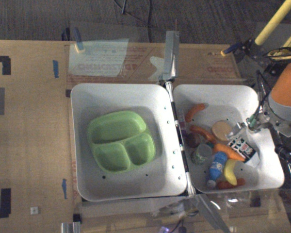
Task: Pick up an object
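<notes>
Nearest the lens, at the front of the right bin (269, 178): one red piece (231, 183), one yellow banana (231, 169) and one blue bottle (216, 167), packed close together. Just behind them, one orange carrot (228, 152), one grey-green cup (202, 153) and one black-and-white box (243, 147). Farther back, one dark purple lump (191, 141), one red-orange sausage shape (201, 132), one tan disc (222, 130) and, alone toward the rear, one orange sausage shape (196, 111). Ten loose things in all, every one inside the right bin, none lifted.

Reaching in from the right, one grey arm with an orange band (286, 85), its gripper (243, 128) low over the right bin, just beside the tan disc and directly behind the black-and-white box. Impossible to tell whether open or closed, or touching anything.

In the left bin (82, 178), one green tray (120, 141) with three compartments, lying flat and slightly turned. Two white bins side by side on one wooden bench (29, 144).
</notes>
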Controlling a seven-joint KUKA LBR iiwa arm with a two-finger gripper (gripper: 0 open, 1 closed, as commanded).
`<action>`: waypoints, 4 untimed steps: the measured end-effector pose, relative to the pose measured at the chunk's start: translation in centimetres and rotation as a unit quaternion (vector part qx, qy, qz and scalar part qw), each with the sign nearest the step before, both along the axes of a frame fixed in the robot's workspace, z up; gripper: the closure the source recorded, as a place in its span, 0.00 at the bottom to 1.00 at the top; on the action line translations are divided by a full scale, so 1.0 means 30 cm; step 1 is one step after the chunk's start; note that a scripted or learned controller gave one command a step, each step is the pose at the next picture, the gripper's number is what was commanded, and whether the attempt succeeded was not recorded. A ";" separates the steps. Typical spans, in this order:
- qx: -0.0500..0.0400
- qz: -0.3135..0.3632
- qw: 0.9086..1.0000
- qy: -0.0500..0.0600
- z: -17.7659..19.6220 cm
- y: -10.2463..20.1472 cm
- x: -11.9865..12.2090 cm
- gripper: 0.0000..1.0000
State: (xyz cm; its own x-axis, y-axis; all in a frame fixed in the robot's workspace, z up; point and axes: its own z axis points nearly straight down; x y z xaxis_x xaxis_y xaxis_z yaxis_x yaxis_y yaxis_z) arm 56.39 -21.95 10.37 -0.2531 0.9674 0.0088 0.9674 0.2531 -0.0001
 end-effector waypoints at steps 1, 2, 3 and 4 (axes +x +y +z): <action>-0.001 -0.107 0.994 -0.001 0.061 -0.004 -0.060 0.00; -0.004 0.040 0.999 -0.003 -0.059 0.082 -0.167 0.00; -0.006 0.036 0.999 -0.007 -0.019 0.067 -0.165 1.00; -0.005 -0.035 0.999 -0.003 0.306 0.199 0.128 1.00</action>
